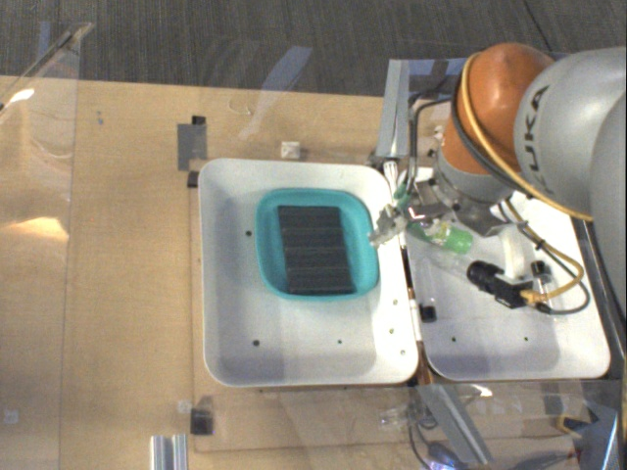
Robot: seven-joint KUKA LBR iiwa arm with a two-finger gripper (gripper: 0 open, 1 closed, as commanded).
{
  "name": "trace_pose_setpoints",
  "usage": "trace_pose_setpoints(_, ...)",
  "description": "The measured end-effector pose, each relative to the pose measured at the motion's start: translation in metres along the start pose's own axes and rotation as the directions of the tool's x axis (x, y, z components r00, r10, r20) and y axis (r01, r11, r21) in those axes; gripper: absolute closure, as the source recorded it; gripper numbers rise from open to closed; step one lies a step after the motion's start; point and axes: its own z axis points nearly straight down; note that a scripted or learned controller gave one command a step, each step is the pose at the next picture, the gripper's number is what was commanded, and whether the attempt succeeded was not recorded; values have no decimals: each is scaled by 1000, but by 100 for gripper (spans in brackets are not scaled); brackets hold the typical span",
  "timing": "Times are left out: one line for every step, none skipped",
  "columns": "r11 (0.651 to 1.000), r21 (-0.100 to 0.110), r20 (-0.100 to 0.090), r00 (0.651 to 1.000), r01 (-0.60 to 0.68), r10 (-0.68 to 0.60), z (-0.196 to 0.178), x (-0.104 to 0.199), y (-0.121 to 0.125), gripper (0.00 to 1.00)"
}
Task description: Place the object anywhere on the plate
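A teal plate (364, 262) with a dark ridged middle lies in the left bin (235, 341), toward its back right. My gripper (392, 221) hangs over the wall between the two bins, just off the plate's right rim. A small pale green object (449, 236) shows just to the right of it, under the wrist and over the back left of the right bin (509, 360). The wrist hides how the object sits against the gripper.
A small black piece (427, 311) lies near the right bin's left wall. The grey arm with its orange band (495, 76) covers the back of the right bin. A metal post (394, 106) stands behind the bins.
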Motion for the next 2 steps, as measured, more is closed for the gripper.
trace_pose_setpoints(999,0,1,999,36,-36,26,-77,32,0)
trace_pose_setpoints(995,-4,2,995,-99,99,-75,-66,-27,0)
